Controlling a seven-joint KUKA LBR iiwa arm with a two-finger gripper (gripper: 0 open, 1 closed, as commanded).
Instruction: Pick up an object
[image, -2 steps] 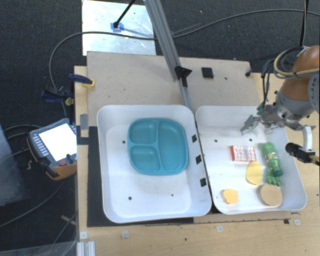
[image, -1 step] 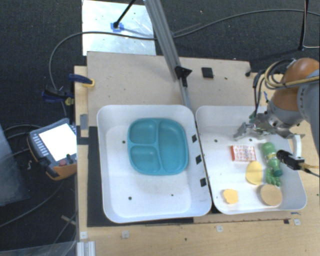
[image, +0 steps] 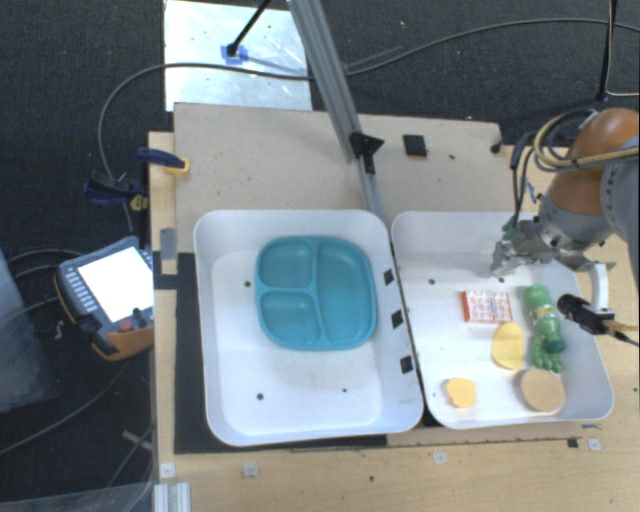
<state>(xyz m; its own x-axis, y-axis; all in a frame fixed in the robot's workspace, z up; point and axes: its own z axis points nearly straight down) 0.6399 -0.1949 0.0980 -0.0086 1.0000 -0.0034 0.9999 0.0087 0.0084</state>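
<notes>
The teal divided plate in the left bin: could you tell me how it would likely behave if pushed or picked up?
The teal divided plate looks moulded and rigid, so probably stiff. It lies flat in the left bin, so it would likely slide, not roll. Its low rim may be hard to pinch.

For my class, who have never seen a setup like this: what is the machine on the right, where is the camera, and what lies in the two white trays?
The picture is taken from one camera fixed above the bench, looking down at a slant. The machine at the right is a robot arm, grey with an orange band. Its gripper hangs over the upper part of the right bin; nothing can be seen between its fingers. That bin holds a small red and white box, a green toy, a yellow piece, a small yellow and orange piece and a tan disc. The left bin holds a blue divided plate.
</notes>
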